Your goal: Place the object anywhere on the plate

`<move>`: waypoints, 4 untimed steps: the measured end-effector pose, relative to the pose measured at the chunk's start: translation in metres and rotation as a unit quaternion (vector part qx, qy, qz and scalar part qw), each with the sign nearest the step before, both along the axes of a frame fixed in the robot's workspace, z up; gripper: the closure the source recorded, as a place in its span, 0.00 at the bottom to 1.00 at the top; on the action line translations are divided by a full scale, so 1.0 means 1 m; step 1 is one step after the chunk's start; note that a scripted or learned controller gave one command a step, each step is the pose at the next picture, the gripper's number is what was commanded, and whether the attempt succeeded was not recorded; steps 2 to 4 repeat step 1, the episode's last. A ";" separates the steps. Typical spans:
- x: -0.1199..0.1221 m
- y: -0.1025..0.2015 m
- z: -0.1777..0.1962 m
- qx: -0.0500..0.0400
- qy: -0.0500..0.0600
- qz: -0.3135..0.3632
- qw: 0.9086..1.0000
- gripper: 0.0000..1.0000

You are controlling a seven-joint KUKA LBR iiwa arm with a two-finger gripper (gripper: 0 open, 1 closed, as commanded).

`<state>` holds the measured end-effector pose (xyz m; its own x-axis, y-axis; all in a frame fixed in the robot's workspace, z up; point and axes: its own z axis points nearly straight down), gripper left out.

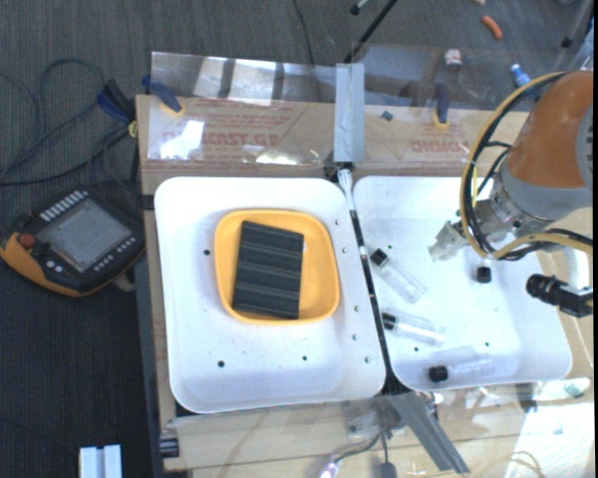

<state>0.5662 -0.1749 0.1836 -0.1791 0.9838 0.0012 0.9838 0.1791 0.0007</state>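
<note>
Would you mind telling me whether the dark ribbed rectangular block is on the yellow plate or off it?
On it: the dark ribbed block lies flat inside the yellow plate, yellow rim showing all round.

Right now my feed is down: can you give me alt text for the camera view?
A dark ribbed rectangular block lies on a yellow plate in the left white bin. The arm's gripper hangs over the right white bin, where clear tubes with black caps lie scattered. A teach pendant sits on the floor to the left.
</note>
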 end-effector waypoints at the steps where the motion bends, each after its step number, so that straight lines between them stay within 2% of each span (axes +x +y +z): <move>1: 0.000 0.000 0.000 0.000 0.000 0.000 1.000 0.00; 4: 0.000 0.000 0.000 0.000 0.000 0.000 1.000 0.00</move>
